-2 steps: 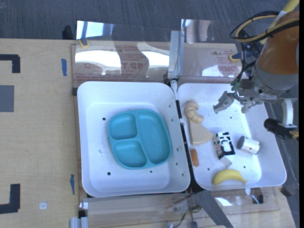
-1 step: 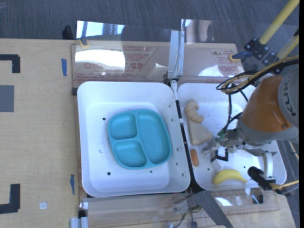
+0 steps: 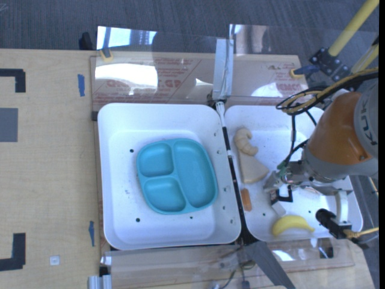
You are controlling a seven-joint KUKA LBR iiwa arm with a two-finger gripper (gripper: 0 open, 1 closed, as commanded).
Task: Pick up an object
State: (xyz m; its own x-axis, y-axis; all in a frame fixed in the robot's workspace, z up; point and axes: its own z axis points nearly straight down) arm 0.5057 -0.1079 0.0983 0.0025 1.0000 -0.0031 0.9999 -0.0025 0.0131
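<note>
In the right bin (image 3: 264, 116) lie a pale, curled piece of toy food (image 3: 244, 141), a cream wedge-shaped piece (image 3: 252, 171), a small orange stick (image 3: 246, 198) by the left wall and a yellow banana (image 3: 292, 224) near the front. My gripper (image 3: 278, 191) hangs low over the middle of this bin, just right of the wedge and above the banana. Nothing shows between its dark fingers. The grey arm with its orange band (image 3: 337, 134) covers the bin's right part.
The left bin (image 3: 114, 161) holds a teal three-compartment plate (image 3: 176, 175). Clear plastic walls (image 3: 180, 71) stand behind both bins. A divider rim (image 3: 227, 161) separates the bins. Cables (image 3: 301, 101) loop off the arm above the right bin.
</note>
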